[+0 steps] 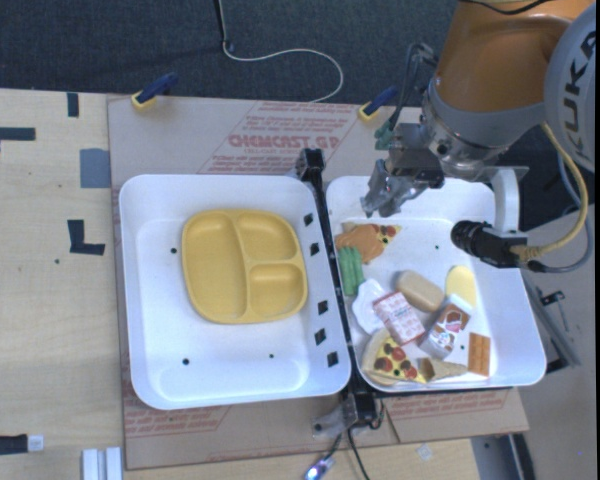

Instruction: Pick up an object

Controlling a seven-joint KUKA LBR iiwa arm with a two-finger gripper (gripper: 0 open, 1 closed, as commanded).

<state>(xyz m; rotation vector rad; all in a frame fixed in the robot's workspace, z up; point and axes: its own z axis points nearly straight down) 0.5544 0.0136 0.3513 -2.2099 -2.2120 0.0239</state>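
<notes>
From the fixed overhead camera, the gripper [385, 196] hangs over the 12 o'clock edge of the right bin [508, 298], just inside its rim and close to the black divider [322, 258] between the two bins. Whether the gripper is open or closed cannot be told; nothing is visibly between its tips. Open white floor lies in the right bin toward 1 and 2 o'clock, while its lower half is crowded.

Just below the gripper, toward 6 o'clock, lies a toy pizza slice [368, 240], with a green piece [350, 269] beside it along the divider. Further toward 6 o'clock sit a tan block [421, 290], a yellow piece [462, 286], a small red-and-white packet [399, 316], a second pizza slice [398, 359] and an orange wafer [479, 354], packed near one another.

The left bin [150, 298] holds a yellow divided plate [245, 266] near its centre, with bare floor all round it, widest toward 6 o'clock.

Both bins rest on a cardboard sheet [180, 133] on the pale wooden counter [40, 268]. Blue-and-yellow clamps [153, 90] pin the sheet's far corners, and a thin white cable [280, 58] loops over the dark carpet at 12 o'clock.
</notes>
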